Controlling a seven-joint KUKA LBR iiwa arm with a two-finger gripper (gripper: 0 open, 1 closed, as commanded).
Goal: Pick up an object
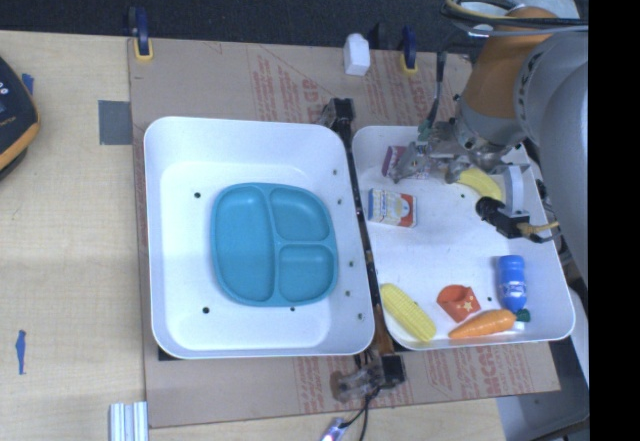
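The arm comes in from the right over the right bin (440, 239), and its gripper (408, 164) hangs low at that bin's far left corner. Just in front of the gripper lies a small white carton (390, 207) with a red and blue print. A yellow banana (478, 183) lies right of the gripper, partly under the wrist. Along the near side of the bin lie a corn cob (407, 312), a red pepper (458, 301), an orange carrot (483, 325) and a blue bottle (511, 283).
The left bin (175, 229) holds a blue divided plate (274, 242). A dark part of the arm's fittings (505, 219) sits above the right bin's right side. Clamps and a white block (356, 53) stand along the board's far edge.
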